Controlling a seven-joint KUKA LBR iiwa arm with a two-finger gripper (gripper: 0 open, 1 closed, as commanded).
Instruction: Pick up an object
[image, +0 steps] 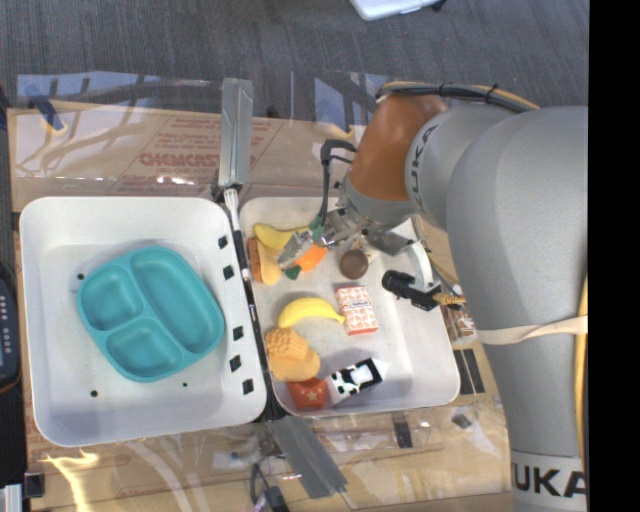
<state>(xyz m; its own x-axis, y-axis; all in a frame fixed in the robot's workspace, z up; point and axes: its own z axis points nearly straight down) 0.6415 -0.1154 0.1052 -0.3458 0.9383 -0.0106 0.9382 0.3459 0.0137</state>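
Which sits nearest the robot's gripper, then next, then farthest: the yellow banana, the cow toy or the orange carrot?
1. orange carrot, right beside the gripper, at the right bin's far end.
2. yellow banana, mid-bin.
3. cow toy, near the bin's front edge.

The left white shallow plastic bin (60, 400) carries a plain teal divided plastic plate (150, 312), one flat colour with no pattern. The right white shallow plastic bin (420, 350) is the same white.

In the right bin:
- the curved yellow plastic banana (310, 312) is bright yellow
- the small orange toy carrot (314, 257) has a green end
- the round brown ball-like piece (352, 263) is dull brown
- the small flat red box (357, 308) has a pale dotted panel
- the little toy cow (357, 378) is patched black and white
- the rounded red toy fruit (308, 393) is glossy red
- the ridged tan lump (290, 353) is golden

The grey robot arm (500, 200) has an orange band (390, 150). The brown cardboard worktop (100, 130) bears red lettering.
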